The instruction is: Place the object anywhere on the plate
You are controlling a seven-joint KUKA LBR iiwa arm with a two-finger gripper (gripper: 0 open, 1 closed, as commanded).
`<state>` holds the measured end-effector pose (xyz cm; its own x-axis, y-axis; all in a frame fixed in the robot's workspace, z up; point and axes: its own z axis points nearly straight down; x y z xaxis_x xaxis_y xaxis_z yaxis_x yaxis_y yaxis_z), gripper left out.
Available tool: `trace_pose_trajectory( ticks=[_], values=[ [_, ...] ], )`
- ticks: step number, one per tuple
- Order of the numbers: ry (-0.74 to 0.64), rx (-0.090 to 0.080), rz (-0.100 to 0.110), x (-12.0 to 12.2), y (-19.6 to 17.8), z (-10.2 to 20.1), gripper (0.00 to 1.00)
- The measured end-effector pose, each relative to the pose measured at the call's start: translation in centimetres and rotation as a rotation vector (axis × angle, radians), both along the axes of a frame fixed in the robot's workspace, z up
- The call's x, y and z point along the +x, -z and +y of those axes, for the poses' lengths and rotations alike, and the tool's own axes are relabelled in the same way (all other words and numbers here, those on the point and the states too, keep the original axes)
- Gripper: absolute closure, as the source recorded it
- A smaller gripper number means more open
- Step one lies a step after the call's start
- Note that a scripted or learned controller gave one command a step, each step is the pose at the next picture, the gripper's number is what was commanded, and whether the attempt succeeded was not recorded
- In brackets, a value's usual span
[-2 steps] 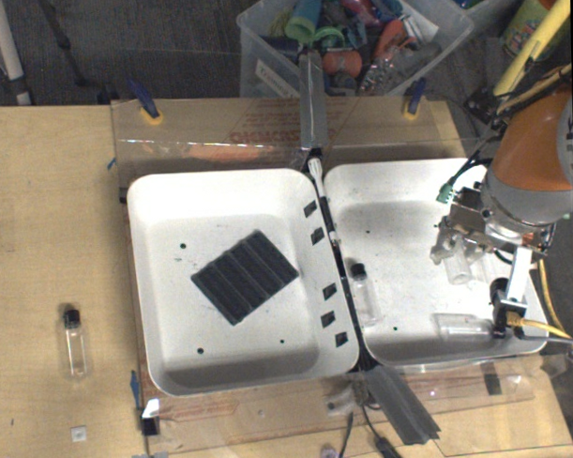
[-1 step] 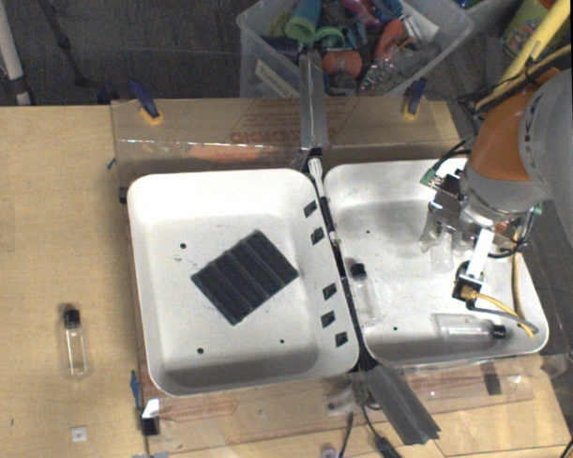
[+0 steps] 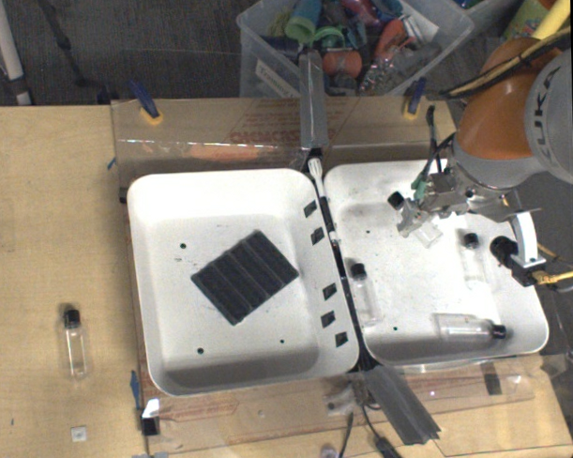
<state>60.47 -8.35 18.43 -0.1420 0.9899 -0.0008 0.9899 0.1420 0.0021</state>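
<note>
Left to right: clear vial (image 3: 75, 341) on bench, outside bins. Left bin (image 3: 157, 275) w/ dark ribbed plate (image 3: 244, 276). Right bin (image 3: 530, 342): vials by divider (image 3: 361, 288), near front wall (image 3: 466, 328), further right (image 3: 470, 254). Gripper (image 3: 419, 216) low over bin's rear; its state can't be told.

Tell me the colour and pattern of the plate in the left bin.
The plate is dark grey to black with parallel ridges, seen from the camera view.
</note>
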Motion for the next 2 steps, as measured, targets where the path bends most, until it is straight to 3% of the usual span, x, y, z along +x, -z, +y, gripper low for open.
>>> trace_pose_trajectory(
  ticks=[1,2],
  values=[
    [0.002,0.0,-0.003,0.1,-1.0,-0.1,1.0],
    [-0.548,-0.001,-0.003,5.6,-0.1,4.1,1.0]
  ],
)
